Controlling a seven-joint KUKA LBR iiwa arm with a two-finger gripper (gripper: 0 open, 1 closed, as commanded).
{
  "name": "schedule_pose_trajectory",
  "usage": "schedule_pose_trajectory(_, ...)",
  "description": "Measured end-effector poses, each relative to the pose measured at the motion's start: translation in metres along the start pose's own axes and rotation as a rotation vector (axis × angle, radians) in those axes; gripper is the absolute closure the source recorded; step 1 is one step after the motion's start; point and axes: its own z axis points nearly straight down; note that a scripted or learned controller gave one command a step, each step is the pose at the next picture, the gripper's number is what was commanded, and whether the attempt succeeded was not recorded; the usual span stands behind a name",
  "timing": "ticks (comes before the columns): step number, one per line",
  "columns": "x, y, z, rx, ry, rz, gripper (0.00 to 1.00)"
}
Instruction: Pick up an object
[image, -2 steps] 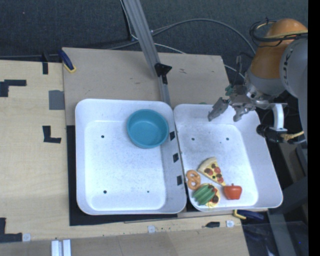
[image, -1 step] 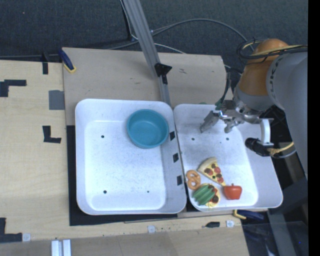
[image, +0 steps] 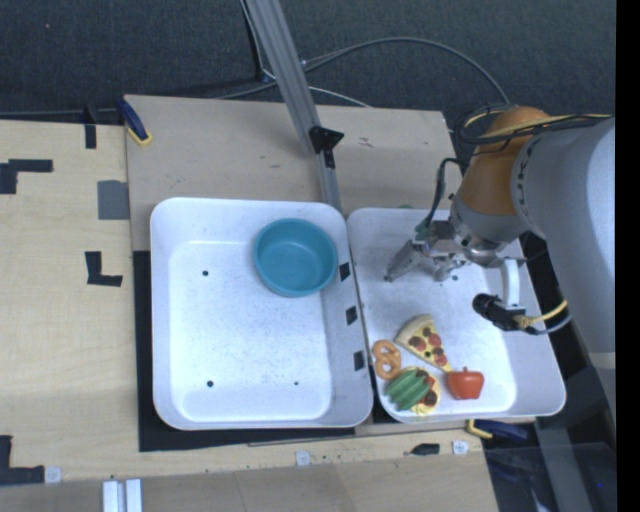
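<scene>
Hanging over the far part of the right bin (image: 530, 395), the gripper (image: 425, 262) points toward that bin's left edge, its two dark fingers (image: 402, 266) spread apart with nothing between them. Just behind it sits the grey wrist with the orange band (image: 492, 180), and the thick grey arm (image: 580, 220) crosses the bin's right edge. A dark cable fitting (image: 500, 310) hangs beside the wrist, over the bin's right side.

Toward the near edge of the same bin lie four small toys, well apart from the fingers: a pizza slice (image: 424, 340) nearest the middle, a pretzel (image: 386, 356) close to the left edge, a green vegetable piece (image: 410, 388) by the near left corner, touching the pretzel, and a red tomato-like piece (image: 466, 382) just right of it.

In the left bin (image: 190, 330), a blue bowl (image: 295, 256) stands upright near the far right corner.
</scene>
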Motion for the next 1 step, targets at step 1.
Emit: schedule_pose_trajectory(1, -0.0001, 0.0012, -0.0127, -0.004, -0.001, 0.0, 1.0)
